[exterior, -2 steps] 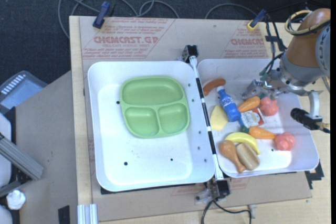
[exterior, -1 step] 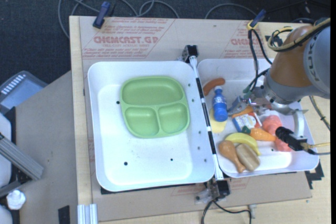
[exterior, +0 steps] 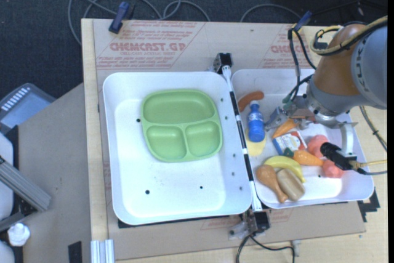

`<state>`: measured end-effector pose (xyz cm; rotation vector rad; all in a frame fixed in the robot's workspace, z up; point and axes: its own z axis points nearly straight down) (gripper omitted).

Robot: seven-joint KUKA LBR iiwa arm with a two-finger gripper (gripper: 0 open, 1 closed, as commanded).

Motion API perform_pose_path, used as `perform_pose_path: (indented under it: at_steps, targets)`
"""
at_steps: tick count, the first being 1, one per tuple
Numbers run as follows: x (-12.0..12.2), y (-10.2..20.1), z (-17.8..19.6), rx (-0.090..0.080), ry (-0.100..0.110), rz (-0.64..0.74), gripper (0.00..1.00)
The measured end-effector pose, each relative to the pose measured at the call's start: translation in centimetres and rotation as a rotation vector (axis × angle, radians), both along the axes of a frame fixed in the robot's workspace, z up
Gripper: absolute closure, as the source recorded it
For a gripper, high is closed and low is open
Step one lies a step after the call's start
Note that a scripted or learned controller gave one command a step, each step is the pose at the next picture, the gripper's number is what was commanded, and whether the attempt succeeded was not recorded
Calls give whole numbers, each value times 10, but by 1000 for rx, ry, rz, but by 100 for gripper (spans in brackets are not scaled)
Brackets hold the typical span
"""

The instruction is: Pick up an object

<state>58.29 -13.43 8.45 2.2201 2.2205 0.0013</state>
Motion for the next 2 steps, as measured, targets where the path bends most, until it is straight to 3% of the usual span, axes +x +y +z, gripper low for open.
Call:
perform_pose_path:
  at_steps: [1,2]
  targets:
    - [12,8,0,0,0,0,0]
    - [13,8,10,-1,-2,0,100]
